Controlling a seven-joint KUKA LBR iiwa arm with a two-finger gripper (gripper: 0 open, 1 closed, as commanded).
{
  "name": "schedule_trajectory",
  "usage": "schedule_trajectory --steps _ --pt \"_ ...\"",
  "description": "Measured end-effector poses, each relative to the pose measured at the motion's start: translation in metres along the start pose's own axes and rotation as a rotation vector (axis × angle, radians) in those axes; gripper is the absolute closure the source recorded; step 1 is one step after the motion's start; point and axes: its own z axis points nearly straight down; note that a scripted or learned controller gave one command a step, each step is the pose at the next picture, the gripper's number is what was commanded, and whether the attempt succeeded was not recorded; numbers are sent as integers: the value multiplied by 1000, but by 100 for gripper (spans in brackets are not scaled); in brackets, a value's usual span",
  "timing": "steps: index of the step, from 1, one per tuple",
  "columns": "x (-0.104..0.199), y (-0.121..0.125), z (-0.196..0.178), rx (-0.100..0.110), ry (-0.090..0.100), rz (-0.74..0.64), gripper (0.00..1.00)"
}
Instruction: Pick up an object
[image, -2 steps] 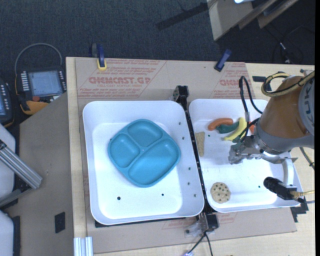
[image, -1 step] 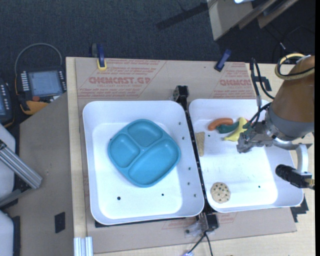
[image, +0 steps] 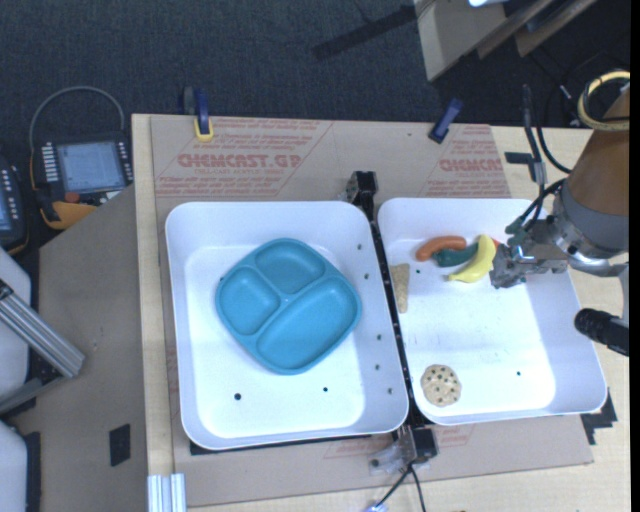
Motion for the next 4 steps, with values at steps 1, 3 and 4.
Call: schedule_trajectory --steps 1,3,4 --pt "45 34 9 4 2 -5 100" --pt "150 84 2 4 3 -5 100" --pt "191 112 3 4 3 -3 100"
